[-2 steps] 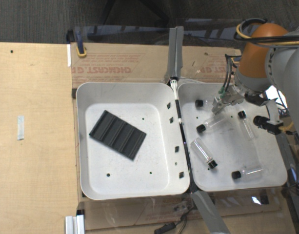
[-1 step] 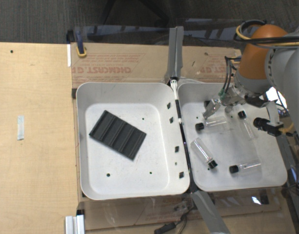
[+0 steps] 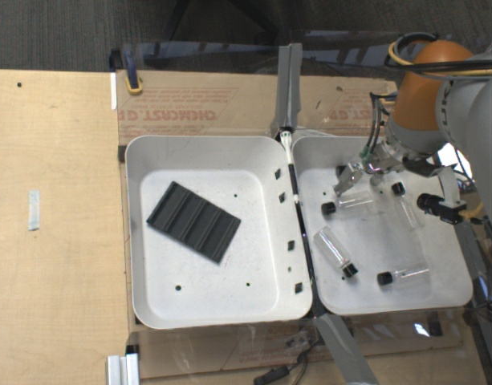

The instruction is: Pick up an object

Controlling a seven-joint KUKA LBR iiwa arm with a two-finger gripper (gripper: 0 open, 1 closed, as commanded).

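On the bench, the left bin (image 3: 141, 295) holds a black ribbed panel (image 3: 193, 221); the right bin (image 3: 446, 295) clear tubes (image 3: 335, 251).

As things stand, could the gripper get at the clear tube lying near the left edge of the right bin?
Probably yes. The clear tube lies flat in the right bin with open floor around it, and the gripper hangs over the same bin.

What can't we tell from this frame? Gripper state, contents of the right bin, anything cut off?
- Gripper, camera view: glare and clear plastic beneath blur the tips, so its state and any grasp cannot be told.
- Clear tubes in the right bin: transparent against white; exact count and outlines unclear.
- Arm: cut off by the right edge.
- Black ribbed panel in the left bin: underside hidden.
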